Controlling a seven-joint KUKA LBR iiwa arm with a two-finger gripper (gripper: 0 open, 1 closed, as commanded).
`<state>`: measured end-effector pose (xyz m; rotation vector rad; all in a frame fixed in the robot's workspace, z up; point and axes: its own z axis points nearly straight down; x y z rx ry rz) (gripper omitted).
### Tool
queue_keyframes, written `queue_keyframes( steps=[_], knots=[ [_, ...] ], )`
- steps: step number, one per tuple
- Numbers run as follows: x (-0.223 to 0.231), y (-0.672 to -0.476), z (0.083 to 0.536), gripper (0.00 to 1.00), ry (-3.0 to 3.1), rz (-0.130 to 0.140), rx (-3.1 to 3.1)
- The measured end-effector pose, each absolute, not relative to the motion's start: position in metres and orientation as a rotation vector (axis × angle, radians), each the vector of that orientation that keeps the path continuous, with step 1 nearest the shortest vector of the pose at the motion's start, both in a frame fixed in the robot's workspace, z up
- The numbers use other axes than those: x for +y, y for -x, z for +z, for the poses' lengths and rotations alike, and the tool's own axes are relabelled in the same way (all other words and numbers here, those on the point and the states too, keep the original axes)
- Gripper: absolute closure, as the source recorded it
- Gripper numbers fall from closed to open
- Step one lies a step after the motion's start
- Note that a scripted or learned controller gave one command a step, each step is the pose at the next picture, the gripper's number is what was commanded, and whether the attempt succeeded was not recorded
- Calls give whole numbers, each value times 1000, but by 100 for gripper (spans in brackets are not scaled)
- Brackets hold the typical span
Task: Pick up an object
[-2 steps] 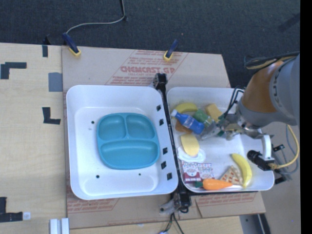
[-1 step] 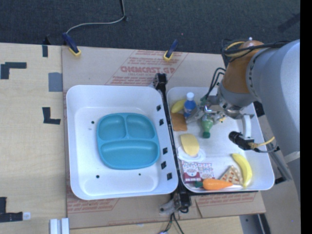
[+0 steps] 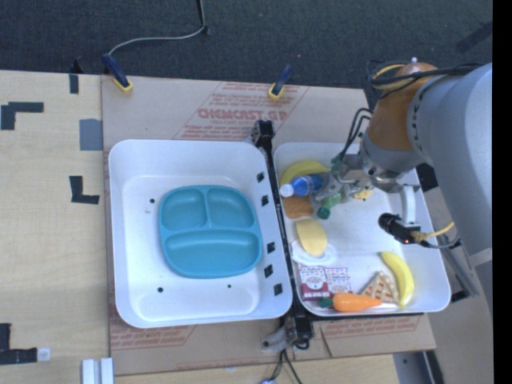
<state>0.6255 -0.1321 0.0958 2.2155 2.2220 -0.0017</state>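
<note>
We see the claw [image 3: 334, 189] low in the right bin [image 3: 436, 290], over the clutter at its far-left corner, prob. lining up on the small bottle [image 3: 302, 186]; can't tell its state. Bottle lies flat beside a yellow banana [image 3: 304, 170], long axis approx. left-right, white cap pointing left.

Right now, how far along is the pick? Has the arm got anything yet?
Done: the arm has reached into the right bin, and the tool sits low among the items at its upper left, by the small bottle and the yellow piece. In hand: I cannot see any object between its fingers, so no grasp is confirmed. Left: securing an object and lifting it. The banana and carrot lie untouched.
</note>
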Motion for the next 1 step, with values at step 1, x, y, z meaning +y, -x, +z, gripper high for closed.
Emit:
queue_keyframes(
  steps=[1],
  knots=[
    [-57, -621, 184, 100, -2219, 1, 2224]
  ],
)
